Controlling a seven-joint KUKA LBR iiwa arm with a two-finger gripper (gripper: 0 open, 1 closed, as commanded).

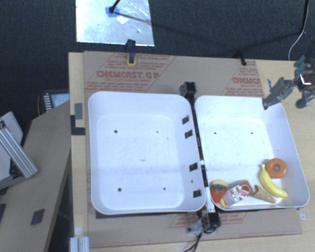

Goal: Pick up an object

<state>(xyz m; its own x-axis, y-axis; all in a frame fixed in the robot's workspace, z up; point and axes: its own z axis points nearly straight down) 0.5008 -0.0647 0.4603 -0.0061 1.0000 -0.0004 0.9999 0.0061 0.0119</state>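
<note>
Gripper (pixel 277 94) above right bin's (pixel 283 121) rim

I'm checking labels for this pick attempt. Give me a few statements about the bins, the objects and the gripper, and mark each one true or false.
1. The banana lies in the right bin. True.
2. The gripper holds the banana. False: it hangs over the right bin's far right corner, apart from every object.
3. The orange ring lies in the left bin. False: it lies in the right bin, beside the banana.
4. The objects cluster along the right bin's near edge. True.
</note>
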